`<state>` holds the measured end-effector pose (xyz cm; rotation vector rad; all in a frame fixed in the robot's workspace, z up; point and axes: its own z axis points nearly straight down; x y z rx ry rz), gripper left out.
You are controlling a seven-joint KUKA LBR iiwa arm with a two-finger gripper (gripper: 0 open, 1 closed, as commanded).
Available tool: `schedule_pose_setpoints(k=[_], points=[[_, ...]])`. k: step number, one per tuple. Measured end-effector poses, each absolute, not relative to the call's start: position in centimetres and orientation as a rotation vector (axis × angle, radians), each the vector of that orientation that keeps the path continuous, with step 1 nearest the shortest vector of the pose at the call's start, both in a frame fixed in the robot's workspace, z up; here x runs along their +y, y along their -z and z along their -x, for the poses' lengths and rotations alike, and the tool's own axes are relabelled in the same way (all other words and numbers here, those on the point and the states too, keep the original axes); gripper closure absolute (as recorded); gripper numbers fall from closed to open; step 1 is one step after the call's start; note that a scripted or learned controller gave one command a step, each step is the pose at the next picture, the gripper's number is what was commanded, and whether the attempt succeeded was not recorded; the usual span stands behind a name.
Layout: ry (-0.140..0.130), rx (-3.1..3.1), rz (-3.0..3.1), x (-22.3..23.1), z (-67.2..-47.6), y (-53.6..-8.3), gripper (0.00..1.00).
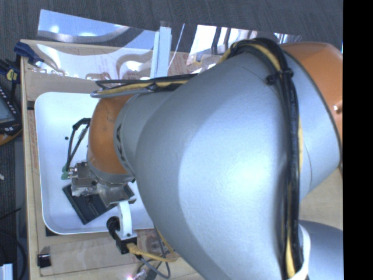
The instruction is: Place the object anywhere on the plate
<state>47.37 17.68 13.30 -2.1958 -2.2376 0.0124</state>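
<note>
My gripper (87, 186) hangs low over the near part of the left white bin (49, 133), at the end of the orange wrist band (105, 139). A flat black shape (80, 207) lies right under the gripper, against the bin floor. I cannot tell whether it is gripped or only lying there. The grey arm (233, 168) hides the right side of this bin and almost all of the right bin.
The left bin's near rim (64, 232) runs just below the gripper, with the wooden bench edge (76, 255) beyond it. Shiny panels (87, 34) stand behind the bins. Dark equipment (7, 107) sits off the bench's left side.
</note>
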Motion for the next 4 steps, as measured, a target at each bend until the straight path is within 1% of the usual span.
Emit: schedule_pose_setpoints(k=[1,2,3,4], points=[[0.000,-2.539,1.849,11.3,-47.7,-20.8,1.00],[-0.011,-2.525,1.860,20.2,-47.9,-10.6,1.00],[0.000,-2.750,1.517,12.7,-49.0,-20.4,1.00],[-0.004,-2.576,1.793,21.2,-50.9,-9.1,1.00]])
